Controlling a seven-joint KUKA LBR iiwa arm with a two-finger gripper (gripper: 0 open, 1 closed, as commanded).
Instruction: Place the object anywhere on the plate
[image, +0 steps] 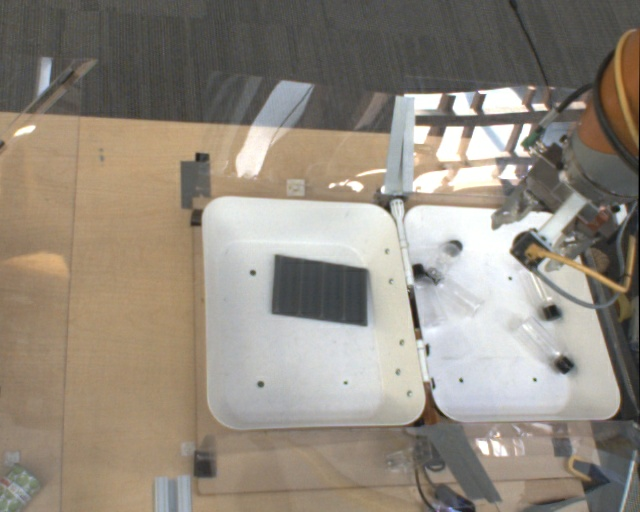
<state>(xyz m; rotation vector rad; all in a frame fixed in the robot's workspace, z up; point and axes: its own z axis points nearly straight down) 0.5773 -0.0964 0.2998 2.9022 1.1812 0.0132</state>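
Dark ribbed plate (320, 290) is seen flat in the left bin (230, 380). Clear black-capped vials (545, 345) are scattered in the right bin (600, 400), beneath the tool (518, 205), whose grip cannot be told.

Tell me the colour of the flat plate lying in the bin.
The plate is dark grey, faintly striped, seen in the camera view.

Counter (100, 300): pale wood, flat, with glare streaks toward 12 o'clock. It bears two shallow white bins side by side, rims close together: left bin (225, 400) at centre, right bin (590, 395) at 3 o'clock. Black bracket (198, 182) at the left bin's 11 o'clock corner; small black clip (203, 463) at its 7 o'clock corner. Grey metal piece (172, 492) and green-printed packet (15, 485) toward the counter's 7 o'clock edge.
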